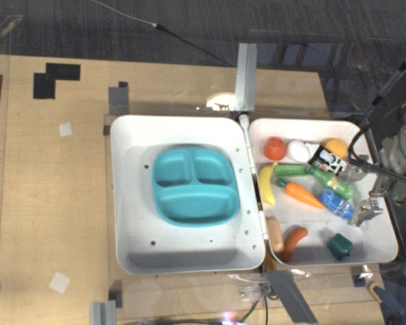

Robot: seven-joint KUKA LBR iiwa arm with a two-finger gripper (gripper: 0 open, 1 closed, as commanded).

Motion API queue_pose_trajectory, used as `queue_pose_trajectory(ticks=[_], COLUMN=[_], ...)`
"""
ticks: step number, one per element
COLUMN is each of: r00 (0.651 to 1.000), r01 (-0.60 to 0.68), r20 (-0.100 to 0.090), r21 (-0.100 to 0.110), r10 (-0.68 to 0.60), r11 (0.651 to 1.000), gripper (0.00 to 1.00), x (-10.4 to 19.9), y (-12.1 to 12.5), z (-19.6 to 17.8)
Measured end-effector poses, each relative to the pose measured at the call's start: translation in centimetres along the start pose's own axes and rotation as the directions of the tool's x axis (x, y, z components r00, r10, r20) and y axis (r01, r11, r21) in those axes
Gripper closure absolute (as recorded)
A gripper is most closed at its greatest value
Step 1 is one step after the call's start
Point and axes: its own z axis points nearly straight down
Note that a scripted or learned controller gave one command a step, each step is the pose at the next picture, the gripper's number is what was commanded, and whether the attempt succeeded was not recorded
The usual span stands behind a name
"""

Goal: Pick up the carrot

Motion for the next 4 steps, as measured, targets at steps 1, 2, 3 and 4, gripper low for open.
queue_pose_trajectory(ticks=[1,2,3,4], r00=[0.983,0.994,0.982,0.961], r01=[0.182,0.110,-0.189,-0.276], r20=[0.016,0.009,0.005,-0.007], r21=[0.009,0.001,-0.003,-0.002], r10=[-0.182,-0.110,0.189,0.276], r11=[0.983,0.994,0.982,0.961], gripper=[0.00,0.00,0.00,0.00], x=[-3.0,-0.6,-8.6,-14.5], y=[0.2,4.7,6.6,3.6], z=[12.8,15.0,15.1,15.3])
